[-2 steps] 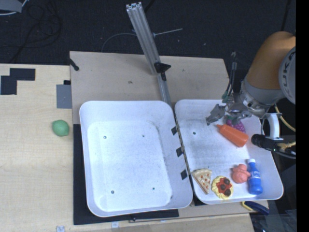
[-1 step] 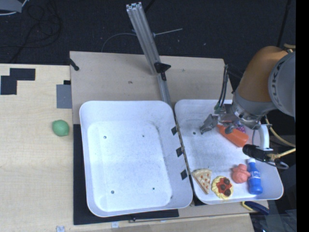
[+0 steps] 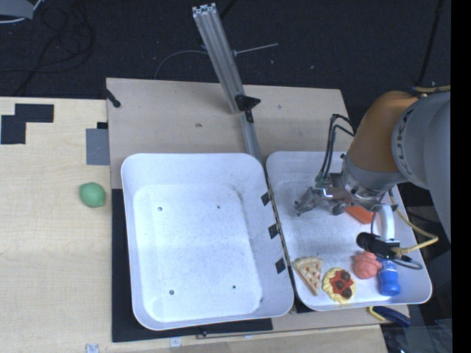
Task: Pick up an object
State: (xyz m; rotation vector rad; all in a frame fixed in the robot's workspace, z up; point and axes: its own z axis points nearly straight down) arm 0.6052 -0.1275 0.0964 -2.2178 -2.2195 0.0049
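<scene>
My gripper point(image 3: 318, 199) hangs low over the upper middle of the right white bin point(image 3: 294, 175), below the grey and orange wrist. An orange piece point(image 3: 359, 214) lies just to its right, partly under the wrist. Along the bin's front edge lie a pizza slice point(image 3: 309, 273), a round red and yellow toy point(image 3: 338, 285), a pink lump point(image 3: 364, 264) and a blue object point(image 3: 388, 280). None of them is seen in the gripper.
The left white bin point(image 3: 140, 197) sits beside the right one, with black clips along the shared wall. A green ball point(image 3: 93, 195) rests on the bench left of the bins. A slanted aluminium strut point(image 3: 224, 61) rises behind them.
</scene>
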